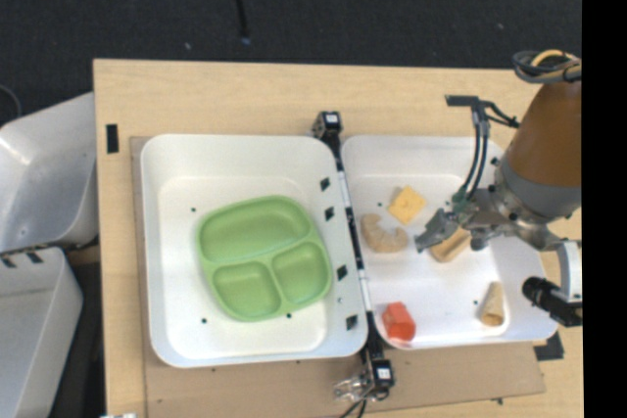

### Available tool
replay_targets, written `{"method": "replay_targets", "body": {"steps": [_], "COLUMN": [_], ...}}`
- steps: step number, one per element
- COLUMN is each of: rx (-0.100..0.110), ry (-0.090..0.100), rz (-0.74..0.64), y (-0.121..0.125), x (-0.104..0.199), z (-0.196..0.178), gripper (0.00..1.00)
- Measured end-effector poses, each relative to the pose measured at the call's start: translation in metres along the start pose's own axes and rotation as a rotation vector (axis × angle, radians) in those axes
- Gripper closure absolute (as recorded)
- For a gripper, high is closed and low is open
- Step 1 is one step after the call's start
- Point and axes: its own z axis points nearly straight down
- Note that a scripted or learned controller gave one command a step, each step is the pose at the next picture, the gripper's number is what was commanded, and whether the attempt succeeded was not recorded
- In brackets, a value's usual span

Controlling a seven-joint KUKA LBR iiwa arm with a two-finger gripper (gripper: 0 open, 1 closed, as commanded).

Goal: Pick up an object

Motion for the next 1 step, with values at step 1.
{"method": "replay_targets", "body": {"steps": [1], "rx": [-0.012], "ry": [-0.002], "rz": [-0.003], "y": [0.0026], "x": [0.0002], "z": [-0.0062], "gripper": [0.00]}}
